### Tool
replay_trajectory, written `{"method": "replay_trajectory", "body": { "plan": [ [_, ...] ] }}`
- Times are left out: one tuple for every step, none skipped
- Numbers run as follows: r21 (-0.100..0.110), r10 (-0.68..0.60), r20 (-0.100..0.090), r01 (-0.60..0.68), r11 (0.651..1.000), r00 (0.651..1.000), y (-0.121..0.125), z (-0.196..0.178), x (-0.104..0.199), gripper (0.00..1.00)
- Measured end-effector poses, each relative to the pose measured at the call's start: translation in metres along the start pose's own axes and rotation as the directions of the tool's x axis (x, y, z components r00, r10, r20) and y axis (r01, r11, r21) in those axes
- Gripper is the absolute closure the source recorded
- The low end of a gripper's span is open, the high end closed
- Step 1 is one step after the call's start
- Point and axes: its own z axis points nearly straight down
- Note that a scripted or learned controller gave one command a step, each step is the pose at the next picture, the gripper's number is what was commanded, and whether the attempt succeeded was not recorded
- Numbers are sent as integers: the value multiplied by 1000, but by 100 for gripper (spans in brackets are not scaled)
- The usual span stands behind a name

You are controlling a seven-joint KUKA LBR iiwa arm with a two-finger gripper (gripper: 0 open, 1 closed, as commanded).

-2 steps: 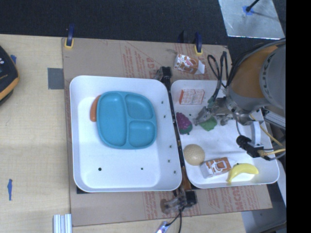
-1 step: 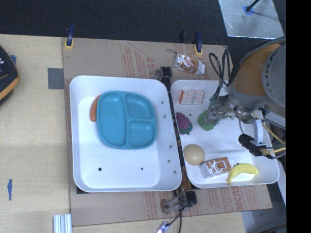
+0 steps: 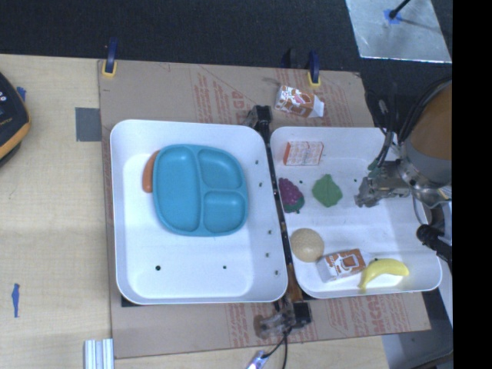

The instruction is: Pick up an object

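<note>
The right bin (image 3: 400,229) holds several small items: a white and orange carton (image 3: 303,154) at the back, purple grapes (image 3: 290,194), a green leafy piece (image 3: 327,191), a tan round bun (image 3: 307,244), an orange and white carton (image 3: 342,264) and a yellow banana (image 3: 383,272) at the front. My gripper (image 3: 374,191) hangs low over the bin's right half, to the right of the green piece, with nothing visible between its fingers.
The left bin (image 3: 134,260) carries a blue divided plate (image 3: 201,190) with an orange item (image 3: 147,174) peeking out under its left edge. A snack packet (image 3: 299,102) lies on the cardboard behind the bins. A yellow and black device (image 3: 11,121) sits at the far left.
</note>
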Motion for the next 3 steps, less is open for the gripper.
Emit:
{"method": "replay_trajectory", "body": {
  "plan": [
    [2, -4, -1, 4, 1000, 1000, -11, -14, 51, 100],
    [2, -2, 0, 2, 1000, 1000, -11, -14, 50, 0],
    [1, -2, 2, 2, 1000, 1000, 28, 66, 5, 0]
  ]
}}
